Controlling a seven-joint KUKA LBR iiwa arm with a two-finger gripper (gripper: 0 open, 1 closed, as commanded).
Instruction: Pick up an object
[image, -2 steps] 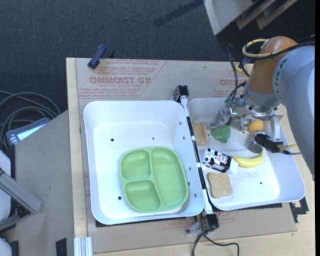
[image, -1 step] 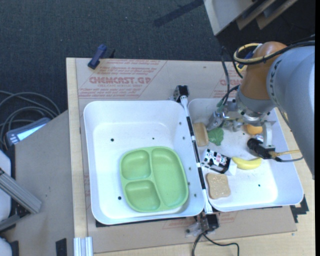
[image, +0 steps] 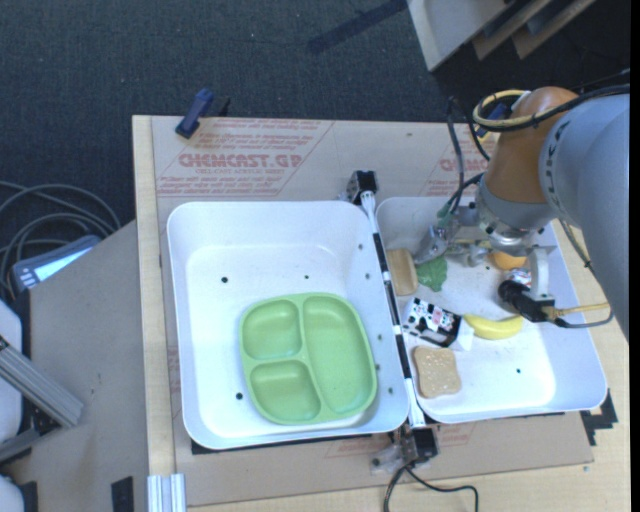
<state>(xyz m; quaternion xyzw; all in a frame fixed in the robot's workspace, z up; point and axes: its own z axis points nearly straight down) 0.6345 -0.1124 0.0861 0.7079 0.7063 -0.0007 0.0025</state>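
The right bin (image: 560, 385) holds several small items. A tan block (image: 402, 270) leans by its left wall, with a green leafy piece (image: 432, 272) beside it. A black and white patterned packet (image: 432, 320) lies near the middle, and a yellow banana (image: 495, 326) lies to its right. A slice of toast (image: 436, 371) rests near the front. My gripper (image: 455, 243) hangs low over the bin's back part, just above the green piece. An orange ball (image: 510, 259) shows partly behind the wrist.
The left bin (image: 200, 240) holds a green divided plate (image: 305, 356). A black clamp (image: 362, 184) sits where the two bins meet at the back. Cables run from the arm across the right bin's back edge. A blue object (image: 193, 113) lies on the bench's far left corner.
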